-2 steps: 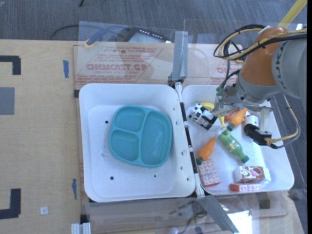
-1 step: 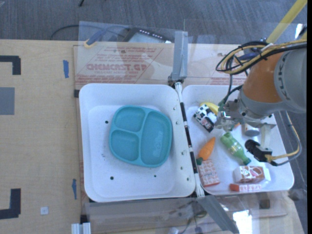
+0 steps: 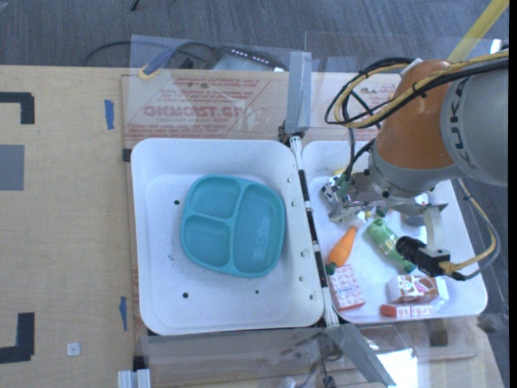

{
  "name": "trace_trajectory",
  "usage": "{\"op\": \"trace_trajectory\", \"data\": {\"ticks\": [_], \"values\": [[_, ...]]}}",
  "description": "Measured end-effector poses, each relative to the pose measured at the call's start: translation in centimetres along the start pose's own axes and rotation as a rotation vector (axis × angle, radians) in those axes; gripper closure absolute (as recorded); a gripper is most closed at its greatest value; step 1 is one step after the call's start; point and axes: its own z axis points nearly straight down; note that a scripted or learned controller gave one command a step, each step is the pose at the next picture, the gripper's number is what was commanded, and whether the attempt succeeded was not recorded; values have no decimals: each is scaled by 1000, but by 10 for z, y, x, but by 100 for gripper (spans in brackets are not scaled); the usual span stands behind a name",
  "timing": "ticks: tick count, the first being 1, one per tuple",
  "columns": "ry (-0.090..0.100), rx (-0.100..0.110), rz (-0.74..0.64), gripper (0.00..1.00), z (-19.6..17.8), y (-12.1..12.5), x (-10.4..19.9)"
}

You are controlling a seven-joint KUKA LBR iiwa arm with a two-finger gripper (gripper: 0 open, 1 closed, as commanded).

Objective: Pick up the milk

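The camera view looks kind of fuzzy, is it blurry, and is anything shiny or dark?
Camera view: soft all over, so print on the milk carton is unreadable; the light is even, with a faint shadow round the blue plate in the left bin; pale glare lies on the clear sheet behind the bins; the arm shades part of the right bin.
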Motion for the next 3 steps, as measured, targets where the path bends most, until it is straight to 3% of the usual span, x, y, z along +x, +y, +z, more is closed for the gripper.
{"op": "trace_trajectory", "data": {"ticks": [1,2,3], "values": [[1,5,68,100,-23,-42,53],[1,5,71,100,1,-45,103],[2,4,-329,100,2,-51,123]]}}
